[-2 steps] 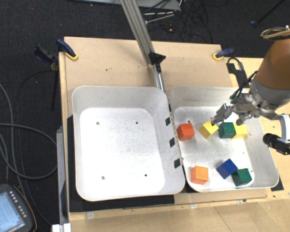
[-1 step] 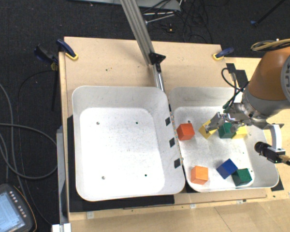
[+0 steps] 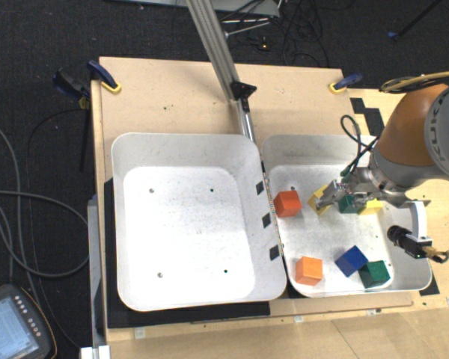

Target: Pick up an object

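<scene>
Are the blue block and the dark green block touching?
Touching. The camera view shows the blue block and the green block meeting at their corners, no white bin floor between.

Two white bins side by side on a bench (image 3: 209,88): left bin (image 3: 135,155), right bin (image 3: 299,152). In the right bin, red-orange block (image 3: 287,203) near centre, orange block (image 3: 309,270) at 6 o'clock, blue block (image 3: 351,260) and green block (image 3: 374,274) touching at 5. Arm (image 3: 415,144) in from 3 o'clock, gripper (image 3: 337,198) low over a yellow piece (image 3: 319,199).
</scene>
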`<state>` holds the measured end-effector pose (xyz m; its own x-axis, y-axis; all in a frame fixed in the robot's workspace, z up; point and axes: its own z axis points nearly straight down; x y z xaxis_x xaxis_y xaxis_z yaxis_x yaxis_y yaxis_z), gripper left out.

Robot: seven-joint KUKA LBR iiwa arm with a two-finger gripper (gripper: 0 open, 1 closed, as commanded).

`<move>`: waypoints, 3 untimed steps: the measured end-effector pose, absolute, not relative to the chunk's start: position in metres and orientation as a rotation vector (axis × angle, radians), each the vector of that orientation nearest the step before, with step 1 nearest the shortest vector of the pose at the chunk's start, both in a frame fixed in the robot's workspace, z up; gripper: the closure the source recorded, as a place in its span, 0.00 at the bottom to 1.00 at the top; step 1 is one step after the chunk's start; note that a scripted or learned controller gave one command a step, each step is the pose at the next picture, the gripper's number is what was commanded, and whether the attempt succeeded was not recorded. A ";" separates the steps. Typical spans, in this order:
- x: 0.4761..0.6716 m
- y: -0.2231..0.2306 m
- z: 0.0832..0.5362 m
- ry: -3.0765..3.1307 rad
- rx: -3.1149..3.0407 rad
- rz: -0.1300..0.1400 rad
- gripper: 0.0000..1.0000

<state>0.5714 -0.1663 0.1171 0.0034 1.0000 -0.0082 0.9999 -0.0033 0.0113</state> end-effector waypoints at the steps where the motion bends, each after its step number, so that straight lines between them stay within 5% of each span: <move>1: 0.573 -0.165 0.130 2.207 2.210 0.011 1.00; 3: 0.586 -0.166 0.224 2.220 2.214 0.004 1.00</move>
